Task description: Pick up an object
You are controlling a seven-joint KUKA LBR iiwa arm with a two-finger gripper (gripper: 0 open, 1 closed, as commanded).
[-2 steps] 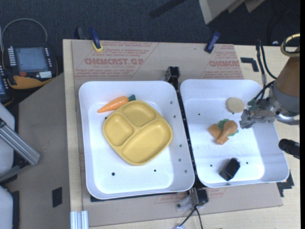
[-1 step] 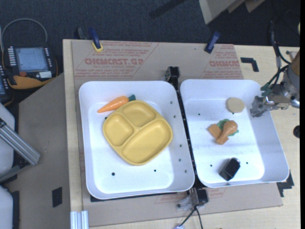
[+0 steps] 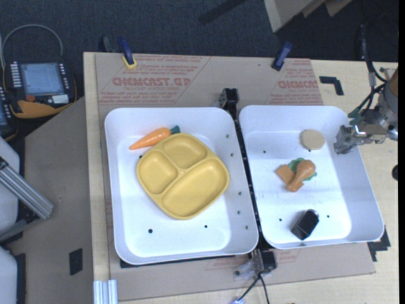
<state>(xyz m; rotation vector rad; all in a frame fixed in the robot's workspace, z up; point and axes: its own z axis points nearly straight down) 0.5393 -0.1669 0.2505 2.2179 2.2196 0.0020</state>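
Objects lie in both bins: the left bin (image 3: 120,189) holds a yellow plate (image 3: 183,176) with a carrot (image 3: 150,138) just beside its far edge, and the right bin (image 3: 354,195) holds a tan disc (image 3: 312,139), an orange drumstick (image 3: 299,174) lying on a bit of green, and a black block (image 3: 305,224). The gripper (image 3: 345,141) hangs over the right bin's right rim, near the disc but apart from it, with nothing between its tips; I cannot tell how it is set.
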